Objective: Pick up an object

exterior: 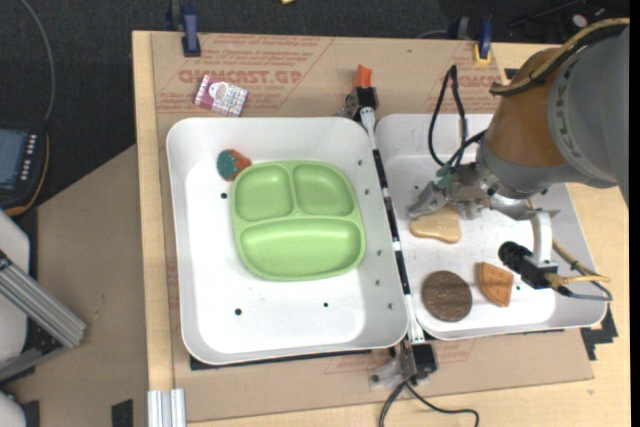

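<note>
A: Gripper (pixel 432 202) is low in the right bin (pixel 400 140), near its left wall, just above the pale tan piece (pixel 436 229). Fingers look spread, nothing between them. Tips near the piece's top edge; can't tell if they touch.

B: So that's the target?

A: My guess, it's closest. It lies flat on the bin floor, looks like a toy food slice. Probably light and stiff, smooth plastic, so slippery. Not fragile.

B: Where to grab?

A: Across the narrow width, fingers straddling the short sides. It's thin, so tips need to reach the floor or they'll skate over it.

B: Other options?

A: Brown disc (pixel 446 296) and orange wedge (pixel 494 282) nearer the front edge, well apart from the gripper. Disc is flat and wide, a poor pinch. Wedge has more height, easier.

B: Left bin?

A: Green divided tray (pixel 297 218) in the left bin (pixel 200 245), small red-green item (pixel 233 164) touching its back-left corner. Tray's too wide for these jaws.
</note>
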`<action>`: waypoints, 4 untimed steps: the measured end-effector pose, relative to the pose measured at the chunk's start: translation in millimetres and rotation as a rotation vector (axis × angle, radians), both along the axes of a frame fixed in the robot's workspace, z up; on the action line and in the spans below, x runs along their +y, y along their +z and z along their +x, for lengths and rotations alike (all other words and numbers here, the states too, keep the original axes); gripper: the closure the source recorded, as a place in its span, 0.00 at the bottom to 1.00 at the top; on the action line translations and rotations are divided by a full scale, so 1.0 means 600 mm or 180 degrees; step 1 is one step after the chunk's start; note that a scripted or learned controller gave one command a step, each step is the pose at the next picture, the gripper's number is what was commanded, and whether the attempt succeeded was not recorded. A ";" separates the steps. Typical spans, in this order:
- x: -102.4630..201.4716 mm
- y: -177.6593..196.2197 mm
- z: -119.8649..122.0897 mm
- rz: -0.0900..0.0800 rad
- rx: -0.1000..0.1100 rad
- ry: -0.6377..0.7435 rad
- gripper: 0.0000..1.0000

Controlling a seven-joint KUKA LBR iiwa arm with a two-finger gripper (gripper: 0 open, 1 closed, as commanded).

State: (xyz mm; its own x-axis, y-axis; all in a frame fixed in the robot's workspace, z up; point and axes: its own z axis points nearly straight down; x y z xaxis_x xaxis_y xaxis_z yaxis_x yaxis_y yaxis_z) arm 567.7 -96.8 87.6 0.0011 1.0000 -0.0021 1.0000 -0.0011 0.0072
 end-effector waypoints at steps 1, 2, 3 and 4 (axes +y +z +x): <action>0.000 0.000 -0.002 0.0002 -0.0003 0.0000 0.00; 0.007 0.000 -0.017 0.0001 -0.0003 -0.0004 0.00; 0.007 0.018 -0.015 -0.0001 -0.0015 -0.0003 1.00; 0.007 0.017 -0.016 0.0000 -0.0011 -0.0003 0.00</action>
State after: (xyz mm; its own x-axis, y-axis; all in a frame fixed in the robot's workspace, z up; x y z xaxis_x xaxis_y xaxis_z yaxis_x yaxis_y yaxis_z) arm 558.2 -92.4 97.6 0.0022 1.0000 -0.0021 0.9999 -0.0022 0.0106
